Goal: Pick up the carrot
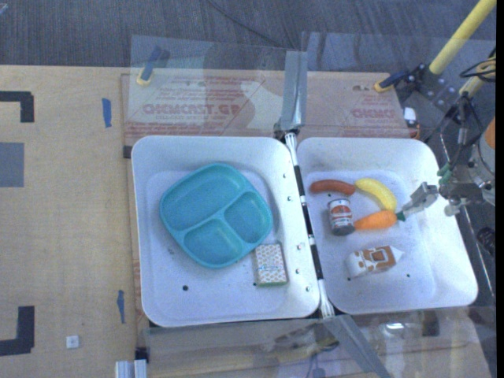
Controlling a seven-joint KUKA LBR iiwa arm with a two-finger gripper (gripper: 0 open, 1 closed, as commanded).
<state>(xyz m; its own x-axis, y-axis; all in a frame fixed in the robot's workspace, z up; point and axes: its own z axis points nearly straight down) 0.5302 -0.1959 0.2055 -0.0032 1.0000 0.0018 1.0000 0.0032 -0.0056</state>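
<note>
At the near end of the right-hand shallow white bin (449, 282) lies one small white carton with a brown printed face (373, 260), on its side and apart from the rest. Just beyond it, near the bin's middle, is the one small orange carrot with a green stub (376, 221), lying roughly crosswise with its green end pointing toward the arm. One small round can with a red label (340, 216) sits just beside the carrot's tip, close enough that I cannot tell whether they touch. Farther back are one yellow banana (376, 192) and one reddish-brown sausage (332, 186), near each other. The two-finger grey gripper (415, 202) reaches in from the right rim, its tip just beside the carrot's green end; whether its fingers stand apart or together cannot be read at this angle, and nothing is seen between them. The risk, as I judge it, is crowding: a closing move so near the banana and can could nudge either one, or pinch only the tapered green end so the carrot slips or rolls free. In the left-hand white bin (150, 211) sit one small patterned green-and-white box (270, 264) near the front and one teal three-compartment plastic plate (216, 224) behind it.
</note>
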